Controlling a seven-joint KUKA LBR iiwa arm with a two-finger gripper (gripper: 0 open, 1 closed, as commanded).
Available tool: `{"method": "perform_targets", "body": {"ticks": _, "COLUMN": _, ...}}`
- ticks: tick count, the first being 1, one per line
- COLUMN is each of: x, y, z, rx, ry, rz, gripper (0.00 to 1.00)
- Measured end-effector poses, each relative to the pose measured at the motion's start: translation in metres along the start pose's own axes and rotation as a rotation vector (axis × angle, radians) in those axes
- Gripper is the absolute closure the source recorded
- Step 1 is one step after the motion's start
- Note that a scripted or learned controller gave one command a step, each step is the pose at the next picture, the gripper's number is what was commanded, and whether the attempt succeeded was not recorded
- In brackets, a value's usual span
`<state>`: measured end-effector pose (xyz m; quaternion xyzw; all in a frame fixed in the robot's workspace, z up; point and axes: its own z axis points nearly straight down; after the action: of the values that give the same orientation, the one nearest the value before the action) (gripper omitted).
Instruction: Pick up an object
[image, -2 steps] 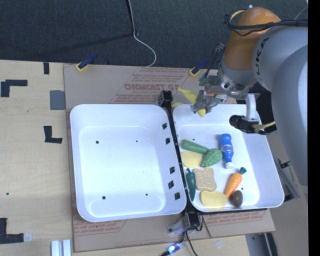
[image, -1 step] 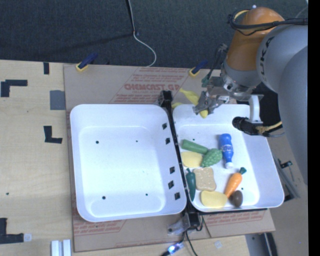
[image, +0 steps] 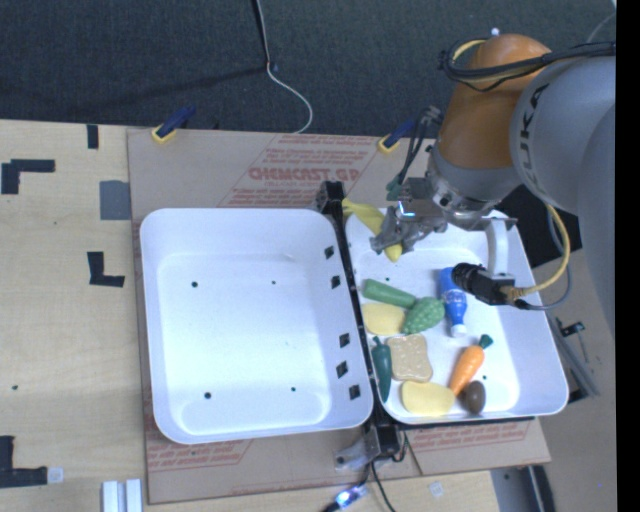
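Though the grey two-finger gripper (image: 398, 238) reaches the yellow plastic banana (image: 368, 216) at the right white bin's (image: 535, 350) far edge, its jaw state I cannot tell; grasping seems underway; next, lift straight.

left bin (image: 160, 240) floor open; right bin (image: 535, 395) crowded, toys (image: 410, 340) packed close.

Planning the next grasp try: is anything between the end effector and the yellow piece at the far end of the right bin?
Nothing visible stands between them. The end effector hangs right at the yellow piece, near the far left corner of the right bin. The other toys, such as the carrot, lie nearer the camera.
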<state>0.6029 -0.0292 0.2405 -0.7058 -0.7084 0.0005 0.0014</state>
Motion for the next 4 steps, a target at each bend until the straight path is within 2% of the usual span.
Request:
{"method": "perform_targets", "body": {"ticks": 1, "x": 0.078, "y": 0.04, "z": 0.028, "rx": -0.002, "ry": 0.0, "rz": -0.005, "gripper": 1.0}}
{"method": "perform_targets", "body": {"ticks": 2, "x": 0.162, "y": 0.028, "z": -0.044, "rx": -0.007, "ry": 0.003, "rz": -0.007, "gripper": 1.0}}
{"method": "perform_targets", "body": {"ticks": 3, "x": 0.251, "y": -0.005, "z": -0.042, "rx": 0.0, "ry": 0.0, "rz": -0.006, "gripper": 1.0}}
{"method": "perform_targets", "body": {"ticks": 4, "x": 0.247, "y": -0.003, "z": -0.051, "rx": 0.002, "ry": -0.002, "rz": -0.003, "gripper": 1.0}}
